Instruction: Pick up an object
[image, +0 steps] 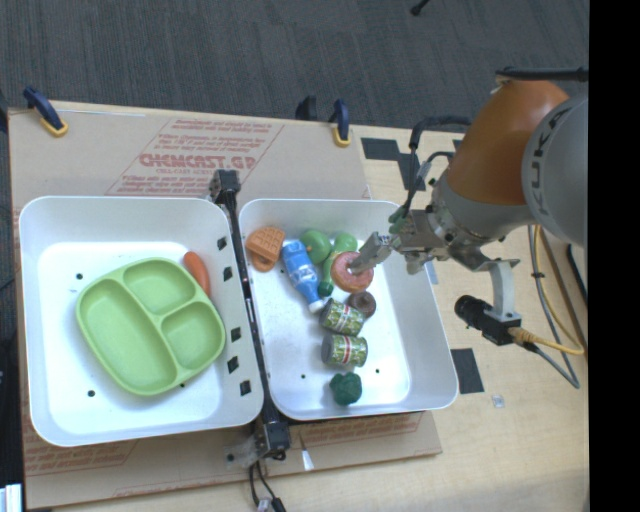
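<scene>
left bin (40, 330), left half of frame: green divided plate (150, 325) plus an orange carrot-like piece (197, 270) at its upper right edge. not where the action is.

right bin (420, 330), frame centre: cluster in its upper half. left to right: waffle-like orange piece (265, 244), blue bottle (300, 268) lying tilted, green items (330, 243), pink donut (351, 271) with a dark donut (362, 304) just below. two cans (343, 318) (346, 350) stacked down the middle, broccoli-like green piece (347, 388) alone near the bottom wall.

tool (372, 252) sits right of centre, over the upper right of the cluster, tip at the pink donut's upper right edge. can't tell if it's released or clenched, and nothing visibly between the fingers, so i wouldn't count a grasp yet.

judgement: pink donut looks like the target. it's touching or just beside the green items and dark donut, so a descent off-centre likely nudges neighbours and slips. better to straddle the ring's rim squarely, approach vertical, close only once seated. if retrying, the isolated broccoli piece is the easier pick.
</scene>
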